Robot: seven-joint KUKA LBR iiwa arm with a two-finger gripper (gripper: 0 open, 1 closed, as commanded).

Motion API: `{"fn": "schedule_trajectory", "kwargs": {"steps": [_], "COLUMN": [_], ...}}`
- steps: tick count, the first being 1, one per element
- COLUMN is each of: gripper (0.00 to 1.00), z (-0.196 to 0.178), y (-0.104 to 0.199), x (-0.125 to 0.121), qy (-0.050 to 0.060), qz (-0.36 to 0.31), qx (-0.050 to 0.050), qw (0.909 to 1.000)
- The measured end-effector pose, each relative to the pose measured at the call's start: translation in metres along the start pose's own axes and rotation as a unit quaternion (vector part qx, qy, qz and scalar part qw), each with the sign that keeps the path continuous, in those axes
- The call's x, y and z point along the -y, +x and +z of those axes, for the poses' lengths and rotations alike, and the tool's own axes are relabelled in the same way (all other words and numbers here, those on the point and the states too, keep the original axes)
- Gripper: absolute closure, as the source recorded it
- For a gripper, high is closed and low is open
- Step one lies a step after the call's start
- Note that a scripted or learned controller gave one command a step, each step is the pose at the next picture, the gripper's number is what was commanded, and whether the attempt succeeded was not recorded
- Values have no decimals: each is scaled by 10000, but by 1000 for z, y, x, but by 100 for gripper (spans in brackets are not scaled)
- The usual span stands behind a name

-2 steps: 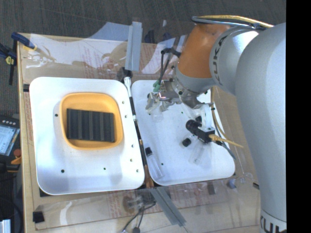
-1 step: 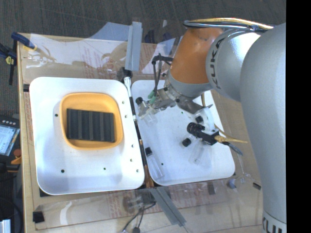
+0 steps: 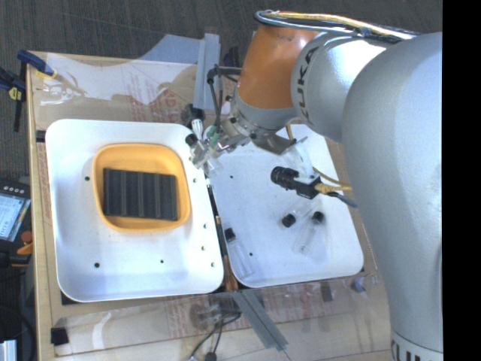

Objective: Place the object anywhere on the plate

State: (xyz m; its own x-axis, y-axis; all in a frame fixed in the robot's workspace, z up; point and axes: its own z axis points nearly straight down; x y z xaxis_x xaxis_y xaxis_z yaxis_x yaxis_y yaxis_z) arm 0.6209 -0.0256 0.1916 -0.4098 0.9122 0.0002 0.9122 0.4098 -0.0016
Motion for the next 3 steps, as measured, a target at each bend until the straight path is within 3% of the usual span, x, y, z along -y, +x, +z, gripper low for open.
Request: {"fn": "schedule_trajectory", "kwargs": {"steps": [1,3], "gripper": [0,0], "z": [0,0], "y": [0,0], "x": [0,0], "qy": [-2,-1], "qz": [4,4], "qx": [1,1], "qw": [10000,10000]}}
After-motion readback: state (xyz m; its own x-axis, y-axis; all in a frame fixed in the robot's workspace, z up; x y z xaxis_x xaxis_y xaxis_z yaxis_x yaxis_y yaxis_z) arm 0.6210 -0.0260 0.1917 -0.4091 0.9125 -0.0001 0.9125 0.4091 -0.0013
